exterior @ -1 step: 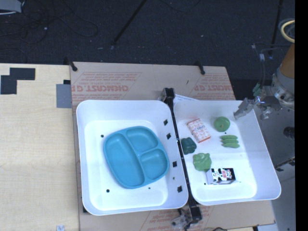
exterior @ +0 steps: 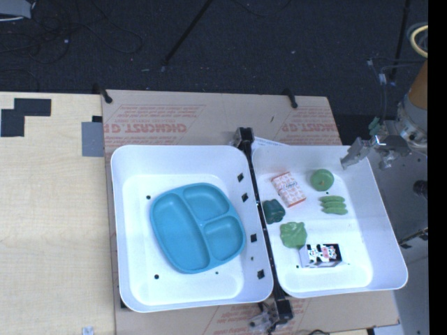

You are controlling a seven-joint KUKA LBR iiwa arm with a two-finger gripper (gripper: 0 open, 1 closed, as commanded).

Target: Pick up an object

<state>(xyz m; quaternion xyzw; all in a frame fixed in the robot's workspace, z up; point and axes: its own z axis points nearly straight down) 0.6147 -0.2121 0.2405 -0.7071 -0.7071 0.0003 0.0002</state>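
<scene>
Front of the right bin: a black-and-white carton, then green lumps, an orange pack, beans. Left bin holds a blue tray. Gripper hangs at the bin's far-right rim, jaws unreadable. Best come straight down on a well-spaced piece.

The pale wooden worktop carries a printed cardboard sheet, with two white bins side by side on it.

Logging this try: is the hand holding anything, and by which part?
Nothing is held. The hand hangs at the right bin's upper right rim, apart from the items inside.
</scene>
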